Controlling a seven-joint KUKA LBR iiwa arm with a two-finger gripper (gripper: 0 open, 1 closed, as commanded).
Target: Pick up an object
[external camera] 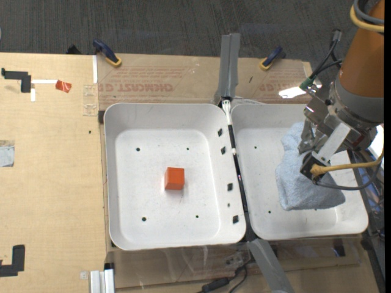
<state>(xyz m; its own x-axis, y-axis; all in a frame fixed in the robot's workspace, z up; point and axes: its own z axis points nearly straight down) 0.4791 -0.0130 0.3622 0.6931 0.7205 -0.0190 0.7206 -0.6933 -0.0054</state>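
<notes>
A: What lies in the two bins?

B: A small orange-red cube [175,179] sits alone near the middle of the left white plastic bin [111,163]. It is flat on the floor and well apart from every wall. A crumpled grey-blue cloth [293,185] is heaped in the right white plastic bin [259,163], towards that bin's right side, and reaches from its middle down to its lower edge.

A: And the arm?

B: The grey arm with the orange band [366,47] comes in from the upper right of the frame. Its gripper [308,144] is down over the upper part of the cloth, right against the fabric.

A: Open or closed? Holding anything?

B: I cannot tell; the wrist and the folds of cloth cover that part. The cube lies far to its left.

A: Anything around the bins?

B: They stand on a brown cardboard sheet [165,87] on the pale wooden table [49,182]. A blue spring clamp [105,51] grips the sheet's upper edge at the left. A small red scrap [63,86] lies on the table in the upper left of the frame.
</notes>
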